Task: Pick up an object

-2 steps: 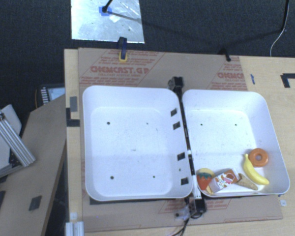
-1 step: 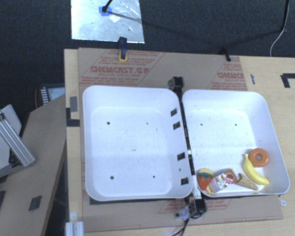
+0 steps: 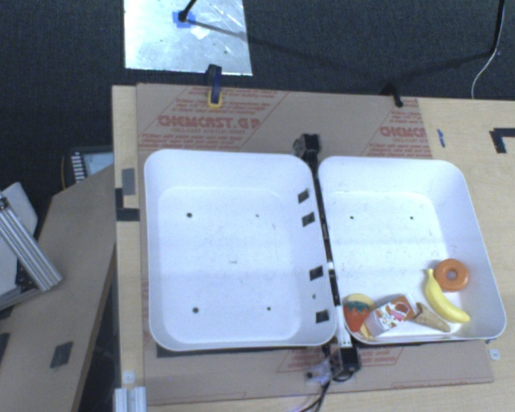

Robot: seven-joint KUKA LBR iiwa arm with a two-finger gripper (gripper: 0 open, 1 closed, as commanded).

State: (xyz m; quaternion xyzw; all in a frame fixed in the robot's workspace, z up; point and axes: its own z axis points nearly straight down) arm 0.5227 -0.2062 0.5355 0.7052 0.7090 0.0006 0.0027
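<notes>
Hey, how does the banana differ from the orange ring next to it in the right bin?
The banana is yellow, long and curved; the orange ring is round with a hole in its middle. The banana lies stretched toward the bin's near wall, while the ring sits farther back, by the banana's upper end. The banana looks larger than the ring. Both lie in the near right corner of the right bin.

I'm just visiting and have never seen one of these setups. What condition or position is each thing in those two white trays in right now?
Left bin: level on the bench.
Right bin: level, toys gathered along its near edge.
Banana: lying flat.
Orange ring: flat, touching the banana.
Red-and-white packet: lying tilted.
Orange-red round toy: against the near-left corner.
</notes>
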